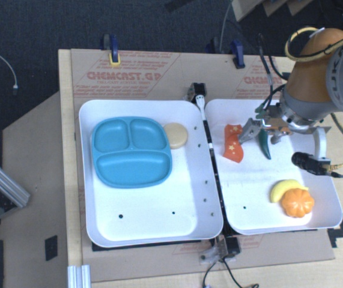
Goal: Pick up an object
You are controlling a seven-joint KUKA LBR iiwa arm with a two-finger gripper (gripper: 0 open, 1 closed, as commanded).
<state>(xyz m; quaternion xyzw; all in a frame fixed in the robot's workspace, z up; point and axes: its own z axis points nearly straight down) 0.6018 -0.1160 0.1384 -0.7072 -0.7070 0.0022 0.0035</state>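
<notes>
My gripper hangs over the back of the right bin, its two dark fingers spread apart and open, with nothing between them. A red toy piece lies just left of the fingers, close to the left fingertip. Near the bin's front right lie a yellow banana-like piece and an orange pumpkin, touching each other. In the left bin sits a blue divided plate with a cream round disc at its right edge.
The grey arm with its orange band reaches in from the upper right. A black cable and connector hang over the right bin's right side. A black divider strip runs between the bins. Blue clamps hold the cardboard at the back.
</notes>
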